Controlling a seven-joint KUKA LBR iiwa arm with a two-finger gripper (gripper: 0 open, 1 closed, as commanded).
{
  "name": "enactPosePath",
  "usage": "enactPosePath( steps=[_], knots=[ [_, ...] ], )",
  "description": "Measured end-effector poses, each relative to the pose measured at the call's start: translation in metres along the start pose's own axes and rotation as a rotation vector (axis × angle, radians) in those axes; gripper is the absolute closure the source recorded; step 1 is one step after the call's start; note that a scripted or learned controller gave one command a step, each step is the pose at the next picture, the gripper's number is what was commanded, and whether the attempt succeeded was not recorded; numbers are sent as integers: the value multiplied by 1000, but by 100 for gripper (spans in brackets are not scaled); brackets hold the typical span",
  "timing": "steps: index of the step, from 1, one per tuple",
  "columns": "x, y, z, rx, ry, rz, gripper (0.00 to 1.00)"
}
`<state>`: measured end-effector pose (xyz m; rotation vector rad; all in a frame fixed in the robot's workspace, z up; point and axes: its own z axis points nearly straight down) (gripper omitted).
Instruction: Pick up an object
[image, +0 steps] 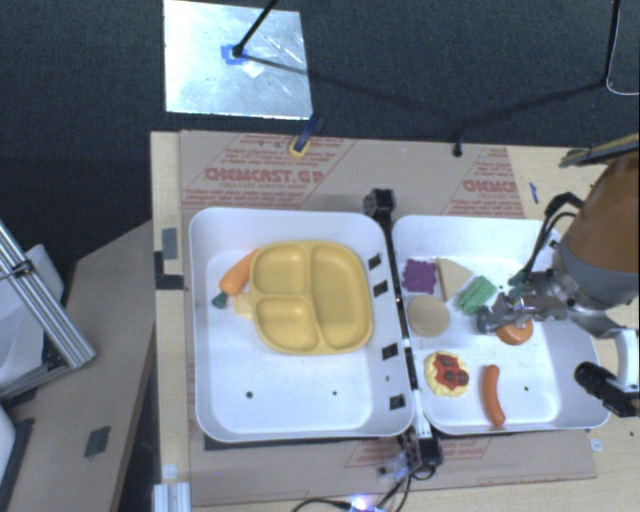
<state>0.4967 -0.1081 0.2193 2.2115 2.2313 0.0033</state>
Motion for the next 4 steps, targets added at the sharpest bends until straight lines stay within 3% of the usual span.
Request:
enactPosePath(
  steps=[2,3,4],
  knots=[
    [114,21,-10,-1,0,-1,100],
    [123,11,4,1,-1,3,100],
    [135,14,-14,-1,-1,2,100]
  ],
)
